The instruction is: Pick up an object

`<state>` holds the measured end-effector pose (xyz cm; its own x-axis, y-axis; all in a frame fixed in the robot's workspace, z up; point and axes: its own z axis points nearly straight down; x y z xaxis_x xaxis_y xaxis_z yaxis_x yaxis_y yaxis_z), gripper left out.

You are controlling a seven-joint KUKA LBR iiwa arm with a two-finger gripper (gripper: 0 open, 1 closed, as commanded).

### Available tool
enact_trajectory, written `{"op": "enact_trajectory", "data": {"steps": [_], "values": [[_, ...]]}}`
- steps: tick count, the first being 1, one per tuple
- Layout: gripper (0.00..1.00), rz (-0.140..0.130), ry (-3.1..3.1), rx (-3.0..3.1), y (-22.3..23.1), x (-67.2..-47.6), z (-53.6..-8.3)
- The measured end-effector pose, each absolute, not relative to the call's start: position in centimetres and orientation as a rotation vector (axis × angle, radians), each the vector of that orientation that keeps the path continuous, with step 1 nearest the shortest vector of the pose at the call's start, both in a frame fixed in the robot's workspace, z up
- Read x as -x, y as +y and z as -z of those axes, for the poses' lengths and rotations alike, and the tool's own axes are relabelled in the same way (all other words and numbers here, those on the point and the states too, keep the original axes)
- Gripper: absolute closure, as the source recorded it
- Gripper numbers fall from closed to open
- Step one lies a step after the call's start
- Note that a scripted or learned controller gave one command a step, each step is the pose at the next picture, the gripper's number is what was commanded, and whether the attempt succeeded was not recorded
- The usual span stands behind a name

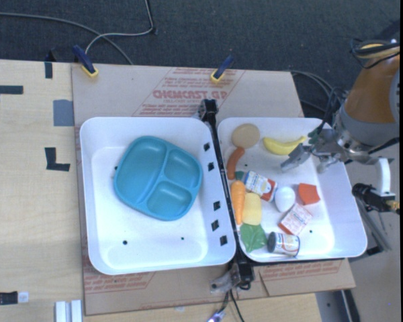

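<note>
Banana (283, 144) just beside claw (307, 157), apart.

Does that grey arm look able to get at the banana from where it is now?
Probably yes. The tool hovers just right of the banana, which lies at the far side of the right bin with nothing on top of it.

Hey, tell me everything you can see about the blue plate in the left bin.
The blue plate is a light-blue tray, plastic by its look, with rounded corners and three molded compartments, all bare. It lies flat, face up, turned at an angle, in the upper middle of the left bin. Only the bin floor touches it.
</note>
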<state>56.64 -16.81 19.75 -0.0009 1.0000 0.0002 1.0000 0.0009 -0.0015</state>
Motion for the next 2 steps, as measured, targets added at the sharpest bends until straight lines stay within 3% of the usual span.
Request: {"op": "enact_trajectory", "data": {"steps": [1,2], "values": [[0.00,-0.005,-2.220,2.221,-22.4,-56.3,-15.1],[0.00,0.001,-2.224,2.222,-22.4,-53.4,-8.7]]}}
